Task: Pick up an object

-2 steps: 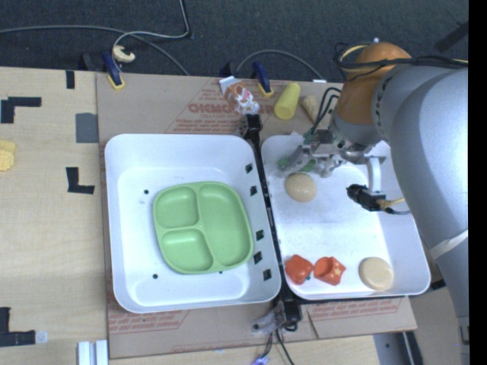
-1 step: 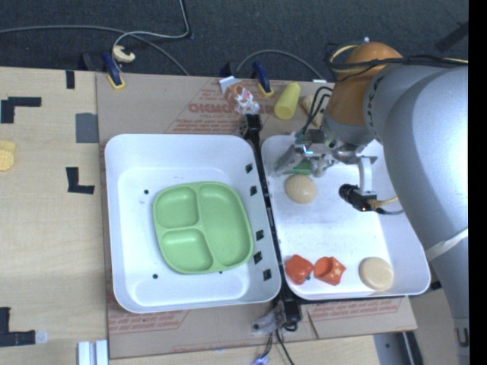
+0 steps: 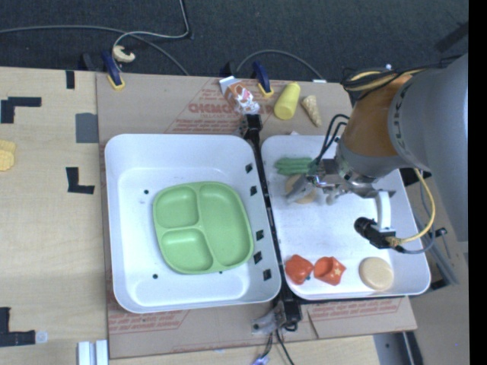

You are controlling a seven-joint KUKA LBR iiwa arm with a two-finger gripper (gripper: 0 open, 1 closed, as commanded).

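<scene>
Overhead view: grey arm (image 3: 415,124) with orange band reaches from right into right bin (image 3: 403,226). Tool (image 3: 310,182) sits low at bin's upper-left corner, over green object (image 3: 293,164) and tan item (image 3: 302,196); grip state cannot be told, tool tip too cluttered to read. Two red pieces (image 3: 314,268) and beige round object (image 3: 376,273) lie along right bin's near edge. Left bin (image 3: 129,204) carries green divided plate (image 3: 202,226). Yellow object (image 3: 287,101) rests on tabletop (image 3: 46,226) beyond bins.

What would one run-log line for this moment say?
arm: over right bin | pincer: at green item | plate: left bin
</scene>
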